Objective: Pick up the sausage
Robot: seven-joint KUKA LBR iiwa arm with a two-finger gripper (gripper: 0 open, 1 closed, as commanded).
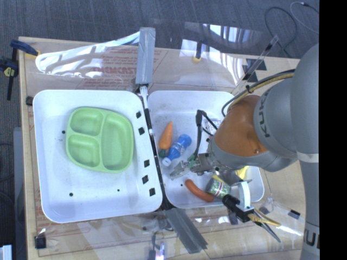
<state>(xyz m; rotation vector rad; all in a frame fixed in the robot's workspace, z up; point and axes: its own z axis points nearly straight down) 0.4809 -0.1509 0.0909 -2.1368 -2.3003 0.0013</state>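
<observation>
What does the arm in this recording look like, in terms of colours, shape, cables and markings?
The arm is a thick, rounded grey body carrying dark raised lettering, with a glossy orange band above the wrist. Thin dark cables loop beside the band. The gripper below it is a small metallic assembly; its jaws are too indistinct to describe.

Grey arm (295, 118) with orange band (238, 131) and black cables (201, 126).
</observation>
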